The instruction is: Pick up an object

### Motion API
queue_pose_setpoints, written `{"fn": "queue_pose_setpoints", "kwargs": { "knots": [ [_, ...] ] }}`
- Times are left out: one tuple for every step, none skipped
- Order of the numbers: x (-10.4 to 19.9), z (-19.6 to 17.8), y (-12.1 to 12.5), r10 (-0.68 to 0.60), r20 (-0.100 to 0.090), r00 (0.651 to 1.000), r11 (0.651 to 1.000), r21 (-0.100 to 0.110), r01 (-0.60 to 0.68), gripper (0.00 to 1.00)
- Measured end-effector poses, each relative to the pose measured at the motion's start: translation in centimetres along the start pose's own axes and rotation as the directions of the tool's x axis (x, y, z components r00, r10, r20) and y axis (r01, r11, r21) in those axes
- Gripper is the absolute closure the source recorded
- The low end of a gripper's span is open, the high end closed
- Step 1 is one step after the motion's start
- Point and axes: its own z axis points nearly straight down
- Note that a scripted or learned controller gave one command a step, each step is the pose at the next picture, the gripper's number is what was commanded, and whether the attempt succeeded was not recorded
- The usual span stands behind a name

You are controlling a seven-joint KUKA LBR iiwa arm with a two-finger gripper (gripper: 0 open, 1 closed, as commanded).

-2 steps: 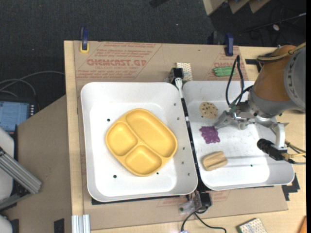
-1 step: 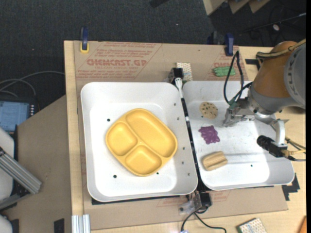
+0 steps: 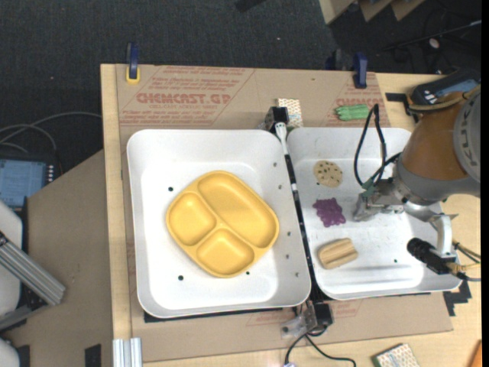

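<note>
Fingers' state I could not tell as my gripper [image 3: 365, 207] hung low in the right bin [image 3: 382, 283], beside the purple piece [image 3: 330, 212], cookie [image 3: 328, 173] and bread roll [image 3: 337, 252].

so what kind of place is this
Likely a robotics lab test bench: two white bins clamped on a paper-covered board, toy food such as a cookie and bread roll, and loose cables beside the tool.

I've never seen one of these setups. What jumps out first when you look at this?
The bright yellow divided plate in the left bin grabs the eye first. Next, the grey and orange arm reaching into the right bin, its gripper near a purple toy, a cookie and a bread roll.
</note>
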Motion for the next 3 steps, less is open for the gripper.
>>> {"fn": "queue_pose_setpoints", "kwargs": {
  "knots": [
    [-0.5, -6.7, -1.4, 0.000, 0.004, 1.000, 1.000, -0.009, 0.000, 1.00],
    [3.8, -5.1, 1.3, -0.007, 0.002, 1.000, 1.000, -0.007, 0.007, 1.00],
    [3.5, -5.1, 1.2, -0.002, 0.003, 1.000, 1.000, -0.006, 0.002, 0.00]
  ]
}}
